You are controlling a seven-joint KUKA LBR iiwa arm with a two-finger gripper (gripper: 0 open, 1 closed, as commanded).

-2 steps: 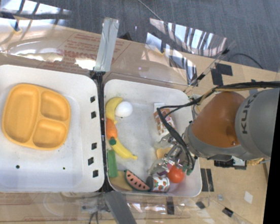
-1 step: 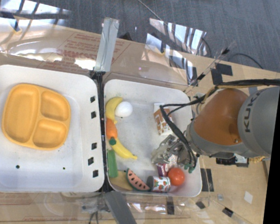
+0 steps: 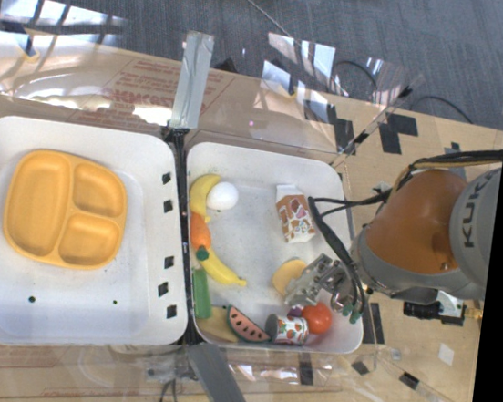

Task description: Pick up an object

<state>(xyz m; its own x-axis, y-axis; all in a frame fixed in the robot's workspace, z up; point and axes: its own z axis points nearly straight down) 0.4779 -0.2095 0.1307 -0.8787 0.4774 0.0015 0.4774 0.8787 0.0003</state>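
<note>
Arm: grey KUKA arm with orange band (image 3: 422, 232) reaching in from 3 o'clock.
Hand: metal two-finger hand (image 3: 319, 283) low in the right white bin (image 3: 265, 165); grip state cannot be told.
Nearest things: yellow round piece (image 3: 286, 274) at its 9 o'clock, red tomato (image 3: 317, 319) and small printed can (image 3: 290, 329) at 6 o'clock.
Others: printed carton (image 3: 294, 215), white egg (image 3: 223, 196), banana (image 3: 219, 269), watermelon slice (image 3: 247, 324).
Left bin: orange divided plate (image 3: 65, 208).

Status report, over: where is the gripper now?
Gripper low in right bin, near corner. Nothing seen held. Tomato and small can crowd beside it.
</note>
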